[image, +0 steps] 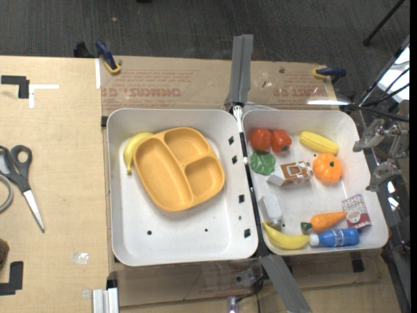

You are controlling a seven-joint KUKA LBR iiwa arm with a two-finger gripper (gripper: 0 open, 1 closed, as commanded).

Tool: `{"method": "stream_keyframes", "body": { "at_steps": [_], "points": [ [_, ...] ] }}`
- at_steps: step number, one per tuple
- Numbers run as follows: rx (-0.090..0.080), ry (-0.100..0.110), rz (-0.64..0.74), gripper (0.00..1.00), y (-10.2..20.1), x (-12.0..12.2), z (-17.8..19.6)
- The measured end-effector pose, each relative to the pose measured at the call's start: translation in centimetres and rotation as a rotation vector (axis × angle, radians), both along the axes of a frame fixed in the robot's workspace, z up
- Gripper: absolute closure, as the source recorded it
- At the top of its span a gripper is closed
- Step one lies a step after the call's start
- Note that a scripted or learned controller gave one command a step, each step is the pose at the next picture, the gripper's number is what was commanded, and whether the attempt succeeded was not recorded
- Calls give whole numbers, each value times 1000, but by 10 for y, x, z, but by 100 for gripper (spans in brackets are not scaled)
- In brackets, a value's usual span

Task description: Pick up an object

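- Banana (285, 238) and blue bottle (335, 238) lie at the near wall of the right bin (352, 124), both with their long axes across the view.
- Carrot (326, 220) sits just behind the bottle, tilted.
- Orange (328, 168), round and free on all sides, looks the easiest pick.
- Corn (318, 142) lies farthest back, slanted.
- All of these are on the side the arm enters from; the left bin (117, 194) is farther.
- Whether the gripper is open or closed cannot be told.

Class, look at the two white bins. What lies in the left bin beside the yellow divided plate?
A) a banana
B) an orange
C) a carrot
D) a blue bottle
A: a banana curves along the upper left edge of the divided plate in the left bin.
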State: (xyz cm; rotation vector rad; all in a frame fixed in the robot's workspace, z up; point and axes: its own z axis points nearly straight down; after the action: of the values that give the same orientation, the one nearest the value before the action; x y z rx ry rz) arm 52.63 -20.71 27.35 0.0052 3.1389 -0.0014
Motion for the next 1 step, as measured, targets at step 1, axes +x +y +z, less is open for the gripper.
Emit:
{"method": "stream_keyframes", "body": {
  "at_steps": [1],
  "points": [
    [0, 0, 301, 0, 10, -15, -162]
  ]
}}
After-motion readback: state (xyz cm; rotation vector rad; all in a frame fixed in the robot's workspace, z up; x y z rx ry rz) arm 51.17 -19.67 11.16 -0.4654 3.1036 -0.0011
